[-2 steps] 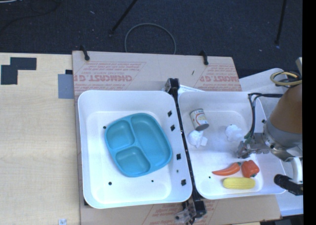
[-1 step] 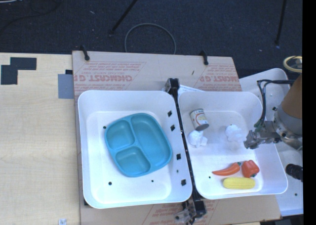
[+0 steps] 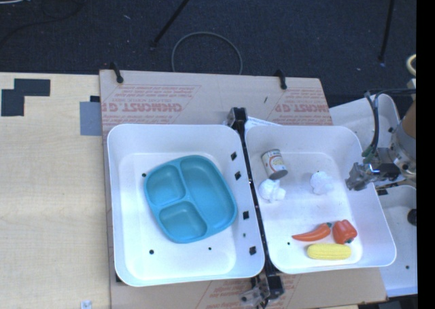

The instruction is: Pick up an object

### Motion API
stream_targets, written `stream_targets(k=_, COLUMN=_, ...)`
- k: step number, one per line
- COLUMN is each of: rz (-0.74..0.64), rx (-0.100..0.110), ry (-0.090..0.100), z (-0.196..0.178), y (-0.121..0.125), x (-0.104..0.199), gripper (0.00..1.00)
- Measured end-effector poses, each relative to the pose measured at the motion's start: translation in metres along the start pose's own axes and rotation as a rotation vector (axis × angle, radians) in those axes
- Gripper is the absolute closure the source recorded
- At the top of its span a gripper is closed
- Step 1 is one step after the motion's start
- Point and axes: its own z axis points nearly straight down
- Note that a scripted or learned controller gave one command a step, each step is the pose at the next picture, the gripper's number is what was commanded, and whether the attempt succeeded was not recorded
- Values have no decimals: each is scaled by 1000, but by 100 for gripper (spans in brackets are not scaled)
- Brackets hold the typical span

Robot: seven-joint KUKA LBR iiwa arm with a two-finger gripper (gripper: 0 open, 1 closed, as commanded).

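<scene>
The right bin (image 3: 367,165) holds a small tin can (image 3: 273,163) lying near its left wall. Below the can sits a white crumpled object (image 3: 271,191), and a second white lump (image 3: 320,181) lies near the bin's middle. At the front right lie an orange carrot-like piece (image 3: 312,234), a red pepper (image 3: 344,231) and a yellow corn cob (image 3: 329,252). My gripper (image 3: 358,177) hangs at the right bin's right wall, apart from all of these objects and nearest the second white lump.
The left bin (image 3: 129,233) holds a blue divided plate (image 3: 189,197). A black clamp bar (image 3: 246,192) runs between the two bins. Cardboard lies under both bins, with dark floor and cables beyond the far edge.
</scene>
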Motion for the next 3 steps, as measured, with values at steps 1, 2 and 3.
stream_targets(k=1, rz=0, rx=3, ry=1, z=-10, y=0, x=-1, gripper=100)
stream_targets(k=2, rz=-3, rx=6, ry=4, z=-1, y=10, x=59, gripper=100)
stream_targets(k=3, rz=-3, rx=5, ry=3, z=-11, y=14, x=109, gripper=100)
